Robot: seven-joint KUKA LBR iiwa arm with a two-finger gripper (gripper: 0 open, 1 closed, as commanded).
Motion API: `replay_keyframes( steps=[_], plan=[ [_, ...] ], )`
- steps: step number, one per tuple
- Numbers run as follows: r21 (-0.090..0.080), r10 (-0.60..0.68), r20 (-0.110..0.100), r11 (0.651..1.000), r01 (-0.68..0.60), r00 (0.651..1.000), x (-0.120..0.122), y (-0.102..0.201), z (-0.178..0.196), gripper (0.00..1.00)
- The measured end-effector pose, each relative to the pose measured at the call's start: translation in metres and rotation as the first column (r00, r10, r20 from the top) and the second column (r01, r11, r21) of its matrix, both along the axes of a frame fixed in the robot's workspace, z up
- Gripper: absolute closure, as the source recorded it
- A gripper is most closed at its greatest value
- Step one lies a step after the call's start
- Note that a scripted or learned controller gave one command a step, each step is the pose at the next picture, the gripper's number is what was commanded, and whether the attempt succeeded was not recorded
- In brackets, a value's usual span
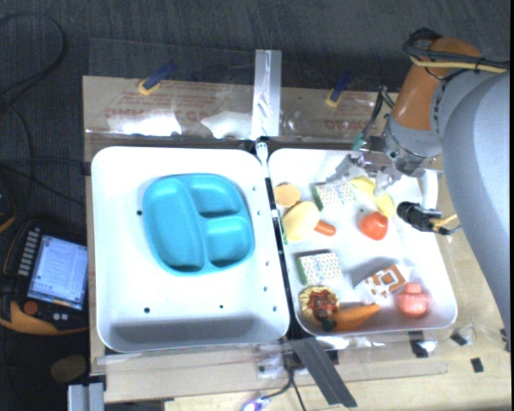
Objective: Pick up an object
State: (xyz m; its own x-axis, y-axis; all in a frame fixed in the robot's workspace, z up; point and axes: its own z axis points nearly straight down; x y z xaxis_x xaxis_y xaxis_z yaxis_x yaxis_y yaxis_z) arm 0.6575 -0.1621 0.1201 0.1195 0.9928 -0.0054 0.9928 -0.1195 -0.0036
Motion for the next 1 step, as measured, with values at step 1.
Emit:
replay_keyframes(
  steps=[1],
  plan=[
    [0.006,0.228,0.010,0.974,-0.228,0.974,0.0005,-0.0215,-0.0190,0.00]
  ],
)
